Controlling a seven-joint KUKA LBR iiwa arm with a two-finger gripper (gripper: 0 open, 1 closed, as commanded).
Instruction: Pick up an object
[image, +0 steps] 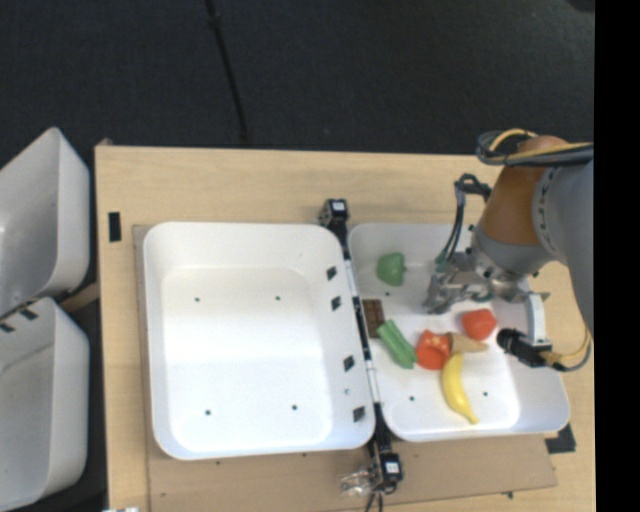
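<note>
I've got the gripper (447, 291) low in the right bin (540, 405) — beside the tomato (478, 323) — grip state I can't tell

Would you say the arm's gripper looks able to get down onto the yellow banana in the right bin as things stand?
Probably yes. The banana lies in the right bin with its top uncovered. The gripper hangs over the same bin. The red pepper touches the banana's upper end, so the lower end looks freer.
</note>
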